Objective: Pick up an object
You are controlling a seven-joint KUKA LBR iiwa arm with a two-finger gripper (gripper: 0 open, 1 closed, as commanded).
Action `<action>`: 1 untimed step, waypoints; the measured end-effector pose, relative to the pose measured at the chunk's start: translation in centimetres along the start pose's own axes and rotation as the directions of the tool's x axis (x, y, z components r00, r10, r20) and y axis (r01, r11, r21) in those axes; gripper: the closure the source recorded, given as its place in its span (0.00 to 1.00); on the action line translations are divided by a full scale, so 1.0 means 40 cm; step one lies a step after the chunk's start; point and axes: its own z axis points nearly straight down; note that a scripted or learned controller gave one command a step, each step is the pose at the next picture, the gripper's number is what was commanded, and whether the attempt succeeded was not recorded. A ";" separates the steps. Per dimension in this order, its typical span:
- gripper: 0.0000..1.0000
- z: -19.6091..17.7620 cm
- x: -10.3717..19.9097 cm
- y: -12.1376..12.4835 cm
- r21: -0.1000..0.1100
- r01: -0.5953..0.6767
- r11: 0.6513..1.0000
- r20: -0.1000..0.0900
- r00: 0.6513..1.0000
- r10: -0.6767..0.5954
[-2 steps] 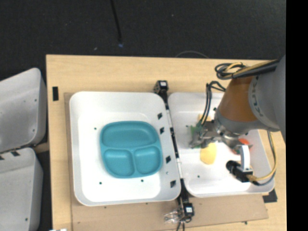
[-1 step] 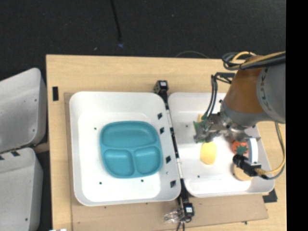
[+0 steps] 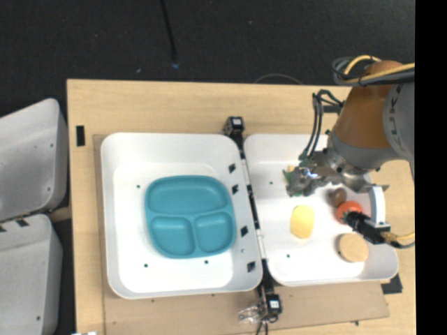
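Overhead: one teal tray (image 3: 188,215) left bin (image 3: 119,159); right bin (image 3: 269,159): one yellow object (image 3: 302,222), gripper (image 3: 302,176) state unclear.

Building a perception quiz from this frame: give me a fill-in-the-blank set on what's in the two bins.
1. The teal divided tray lies in the ____ bin in the camera view.
2. The tray has ____ compartments.
3. The yellow object lies in the ____ bin, the one the arm reaches over.
4. The round tan object sits nearer the ____ edge of the picture than the yellow object does.

Missing words: left; three; right; bottom
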 end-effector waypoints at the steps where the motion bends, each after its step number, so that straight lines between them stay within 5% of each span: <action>1: 1.00 -0.061 -0.002 0.004 0.001 0.002 1.000 0.000 1.000 -0.002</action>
